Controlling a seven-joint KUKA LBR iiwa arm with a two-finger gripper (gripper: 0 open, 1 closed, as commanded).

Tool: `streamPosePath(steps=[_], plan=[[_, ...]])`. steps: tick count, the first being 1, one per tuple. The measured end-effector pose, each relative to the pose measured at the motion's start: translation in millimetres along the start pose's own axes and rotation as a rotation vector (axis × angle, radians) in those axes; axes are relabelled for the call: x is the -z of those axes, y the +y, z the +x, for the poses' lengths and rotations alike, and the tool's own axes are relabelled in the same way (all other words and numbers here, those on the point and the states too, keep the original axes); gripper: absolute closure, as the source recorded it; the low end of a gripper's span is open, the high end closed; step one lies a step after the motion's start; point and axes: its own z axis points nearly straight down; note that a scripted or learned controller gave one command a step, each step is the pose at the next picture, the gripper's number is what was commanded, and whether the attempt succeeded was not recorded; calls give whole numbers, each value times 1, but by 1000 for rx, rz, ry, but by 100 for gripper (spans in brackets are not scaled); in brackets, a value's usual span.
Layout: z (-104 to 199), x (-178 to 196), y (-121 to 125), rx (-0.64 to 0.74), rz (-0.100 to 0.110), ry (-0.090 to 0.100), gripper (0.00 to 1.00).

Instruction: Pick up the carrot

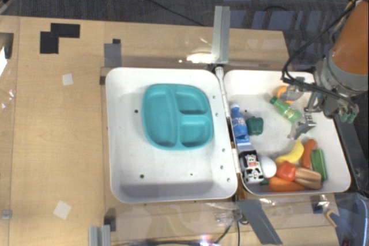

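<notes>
The carrot [309, 147], a short orange-red tapered piece, lies in the right bin [253, 80] near its right wall. It sits between a yellow banana [292, 154] and a green cucumber [318, 163]. My gripper [304, 124] hangs just above and slightly left of the carrot's upper end, over the bin floor. Nothing shows in its grasp. The arm's orange band [353, 46] and grey wrist rise to the upper right.
The right bin also holds a green bottle [285, 108], an orange fruit [281, 91], a blue bottle [238, 124], a dark green block [255, 125], a red pepper [286, 170] and a brown roll [307, 177]. In the left bin [124, 181] lies a teal divided plate [177, 116].
</notes>
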Motion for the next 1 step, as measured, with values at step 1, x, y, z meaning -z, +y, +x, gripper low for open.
streamPosePath(steps=[1], plan=[[-75,-25,-36,-124,0,1,0]])
